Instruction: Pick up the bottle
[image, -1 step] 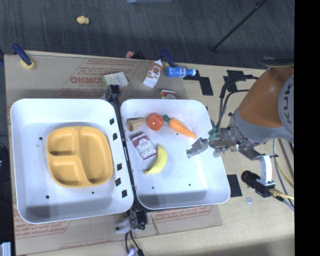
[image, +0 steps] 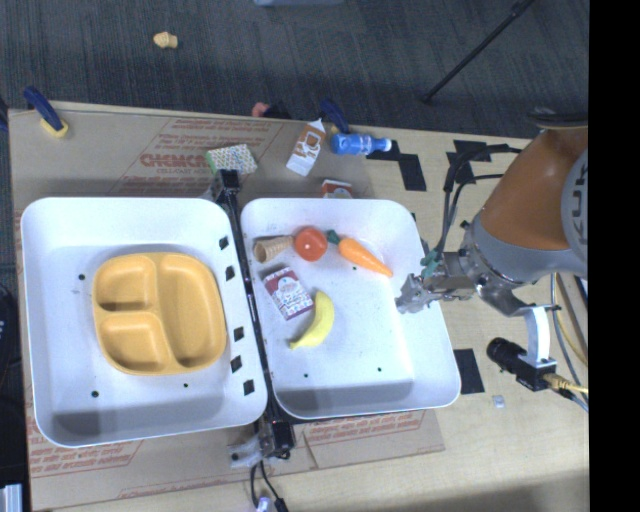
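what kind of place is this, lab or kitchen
Most likely a robot lab bench: two white bins clamped on cardboard, toy food like a banana and carrot, and a tripod leg on carpet.

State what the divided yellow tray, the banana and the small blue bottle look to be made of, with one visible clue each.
Divided yellow tray: likely matte moulded plastic, uniform colour, rounded compartments.
Banana: probably toy plastic, smooth and evenly yellow.
Small blue bottle: seemingly glossy plastic, with a bright highlight; too small to be sure.
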